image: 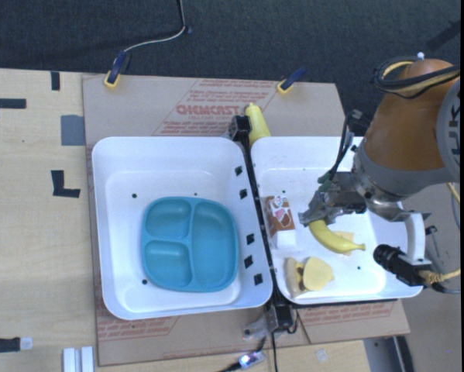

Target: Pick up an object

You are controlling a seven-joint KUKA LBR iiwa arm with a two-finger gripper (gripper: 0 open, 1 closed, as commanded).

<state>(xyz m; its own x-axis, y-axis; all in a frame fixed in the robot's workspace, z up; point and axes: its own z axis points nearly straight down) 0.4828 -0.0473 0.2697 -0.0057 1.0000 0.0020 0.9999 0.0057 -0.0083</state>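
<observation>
While I'm watching from above, left bin (108, 208) is holding a blue divided plate (190, 243). Right bin (293, 155) is holding a brown packet (280, 215), pale fruit pieces (309, 273) and a banana (336, 239). Gripper (324, 210) is hovering at the banana's upper end; fingers' state I can't tell. Arm (406, 134) is reaching in from right. Bins are sitting on cardboard (208, 103) over a bench (30, 231).
</observation>
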